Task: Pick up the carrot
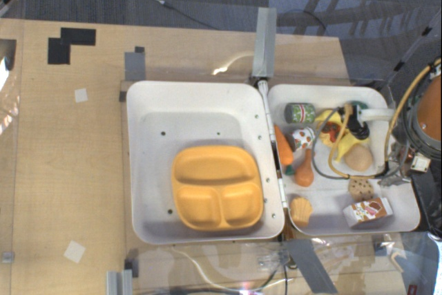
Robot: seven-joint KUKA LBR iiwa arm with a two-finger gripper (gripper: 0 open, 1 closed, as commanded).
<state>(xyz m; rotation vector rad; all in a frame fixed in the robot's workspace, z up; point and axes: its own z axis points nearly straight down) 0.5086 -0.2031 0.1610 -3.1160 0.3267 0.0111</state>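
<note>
The slim orange plastic carrot (281,144) lies along the left wall of the right shallow white bin (407,217), just left of a drumstick-shaped toy (304,167), while the end effector's state cannot be told.

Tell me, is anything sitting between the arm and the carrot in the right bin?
Yes. The carrot lies along the right bin's left wall. Between it and the arm at the right edge sit a chicken drumstick, a mushroom, a banana and a black cable.
</note>
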